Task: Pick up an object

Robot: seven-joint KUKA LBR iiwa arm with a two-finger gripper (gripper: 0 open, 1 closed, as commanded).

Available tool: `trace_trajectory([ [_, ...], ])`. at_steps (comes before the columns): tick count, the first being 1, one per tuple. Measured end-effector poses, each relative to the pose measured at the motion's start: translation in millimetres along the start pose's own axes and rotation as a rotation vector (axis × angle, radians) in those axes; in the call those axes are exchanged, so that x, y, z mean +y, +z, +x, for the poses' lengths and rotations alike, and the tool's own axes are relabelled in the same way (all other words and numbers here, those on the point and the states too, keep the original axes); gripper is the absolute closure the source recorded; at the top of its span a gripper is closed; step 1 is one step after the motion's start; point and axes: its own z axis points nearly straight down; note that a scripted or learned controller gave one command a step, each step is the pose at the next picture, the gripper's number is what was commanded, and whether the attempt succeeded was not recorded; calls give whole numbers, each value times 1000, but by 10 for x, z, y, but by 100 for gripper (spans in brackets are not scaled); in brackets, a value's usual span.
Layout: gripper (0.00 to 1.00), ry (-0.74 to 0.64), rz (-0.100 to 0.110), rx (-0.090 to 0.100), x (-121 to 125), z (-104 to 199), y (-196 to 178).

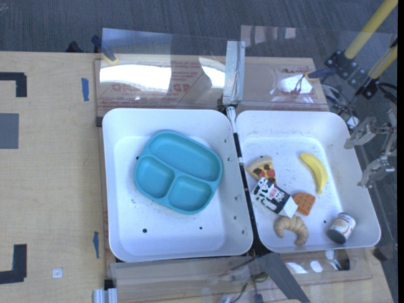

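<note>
- Objects for picking: lying loose across the floor of the right bin point(355, 191), six in all.
- Gripper: cannot tell how far open, nor whether gripping anything.
- Banana point(314, 170) lying nearest the right wall, in the upper part of the bin, running top to bottom.
- Small can point(341, 227) lying on its side in the lower right corner.
- Orange waffle piece point(303, 203) sitting below the banana, just beside a black-and-white patterned carton point(271, 195).
- Pizza slice point(261, 168) lying just above the carton, near the wall shared with the other bin.
- Croissant point(292, 227) lying below the carton and waffle, close to the front wall.
- Left bin point(120, 188) holding a teal divided plate point(178, 171), sitting flat, tilted slightly askew, three compartments facing up.
- Both bins sitting side by side, touching, on the wooden bench point(44, 188).
- Clear panel point(164, 74) standing behind the bins, catching glare.
</note>
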Motion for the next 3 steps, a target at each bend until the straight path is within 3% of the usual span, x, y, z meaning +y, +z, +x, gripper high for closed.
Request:
trace_trajectory([
  [1, 0, 399, 1, -3, -175, -239, 1778],
  [2, 100, 394, 2, -9, -156, -264, 1670],
  [3, 100, 760, 0, 1, 96, -416, 1775],
])
